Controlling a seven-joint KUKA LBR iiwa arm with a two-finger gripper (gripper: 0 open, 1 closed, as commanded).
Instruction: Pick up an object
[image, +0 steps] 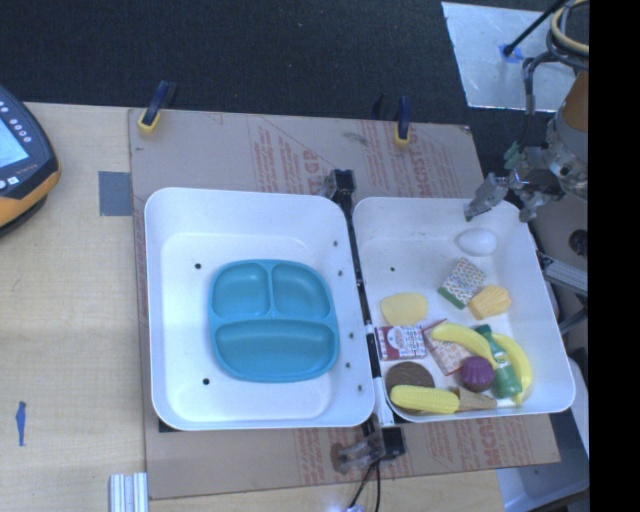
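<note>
The gripper (497, 196) hovers with fingers spread and nothing between them, at the right bin's (400, 215) far rim. Just beside it lies a white egg (477, 241), which could roll away if nudged.

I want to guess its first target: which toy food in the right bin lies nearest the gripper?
The white egg, alone near the right bin's far edge, just below the gripper. The other foods cluster farther toward the near end.
</note>
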